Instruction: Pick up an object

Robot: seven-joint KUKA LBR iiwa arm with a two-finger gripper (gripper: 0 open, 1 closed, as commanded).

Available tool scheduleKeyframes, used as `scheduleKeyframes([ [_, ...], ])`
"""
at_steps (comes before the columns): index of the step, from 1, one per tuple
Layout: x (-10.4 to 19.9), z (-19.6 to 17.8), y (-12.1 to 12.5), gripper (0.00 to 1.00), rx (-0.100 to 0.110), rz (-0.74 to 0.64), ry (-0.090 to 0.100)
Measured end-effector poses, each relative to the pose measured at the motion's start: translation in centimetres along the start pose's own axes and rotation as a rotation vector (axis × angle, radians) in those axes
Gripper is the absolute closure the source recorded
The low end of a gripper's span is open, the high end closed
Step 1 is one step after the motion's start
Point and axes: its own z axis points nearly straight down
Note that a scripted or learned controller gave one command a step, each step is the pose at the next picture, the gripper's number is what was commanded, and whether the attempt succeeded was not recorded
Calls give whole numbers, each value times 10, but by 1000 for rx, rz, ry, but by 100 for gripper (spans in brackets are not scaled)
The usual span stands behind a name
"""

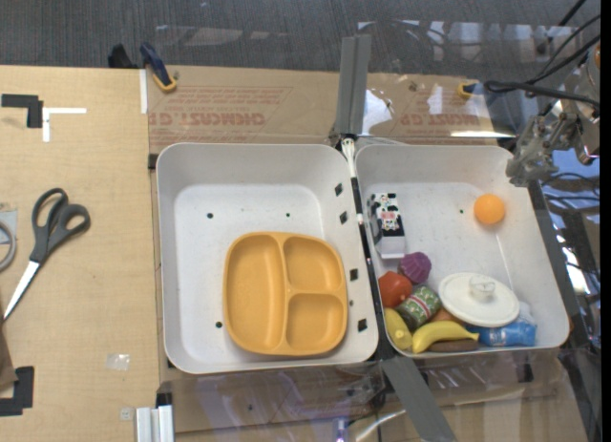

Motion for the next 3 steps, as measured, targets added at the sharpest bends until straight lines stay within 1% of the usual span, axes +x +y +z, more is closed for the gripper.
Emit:
scheduleKeyframes([
  [1, 55, 179, 12, 100, -1, -36, 4],
  [2, 28, 80, 149, 100, 0, 409, 4],
  [3, -4, -34, 153, 100, 2, 551, 4],
])
